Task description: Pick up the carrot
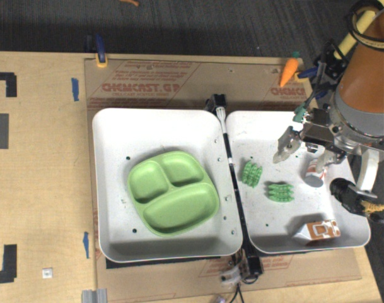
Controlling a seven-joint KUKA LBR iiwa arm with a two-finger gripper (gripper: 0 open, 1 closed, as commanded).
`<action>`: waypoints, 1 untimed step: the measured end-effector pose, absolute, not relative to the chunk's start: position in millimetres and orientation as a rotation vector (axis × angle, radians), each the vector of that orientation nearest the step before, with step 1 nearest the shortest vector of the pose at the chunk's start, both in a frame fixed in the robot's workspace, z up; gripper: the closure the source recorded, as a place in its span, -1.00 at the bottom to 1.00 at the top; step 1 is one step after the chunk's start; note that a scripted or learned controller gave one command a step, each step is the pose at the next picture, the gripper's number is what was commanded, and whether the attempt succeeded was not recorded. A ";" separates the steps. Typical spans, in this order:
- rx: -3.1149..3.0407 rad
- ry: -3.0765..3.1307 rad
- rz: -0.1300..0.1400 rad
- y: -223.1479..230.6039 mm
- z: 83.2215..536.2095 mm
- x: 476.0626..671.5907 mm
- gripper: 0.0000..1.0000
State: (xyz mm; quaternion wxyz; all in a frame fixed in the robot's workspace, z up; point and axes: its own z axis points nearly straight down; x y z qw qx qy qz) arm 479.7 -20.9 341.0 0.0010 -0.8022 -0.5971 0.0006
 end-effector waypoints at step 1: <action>-2.552 -1.829 0.002 -14.8 198.3 478.8 -1.00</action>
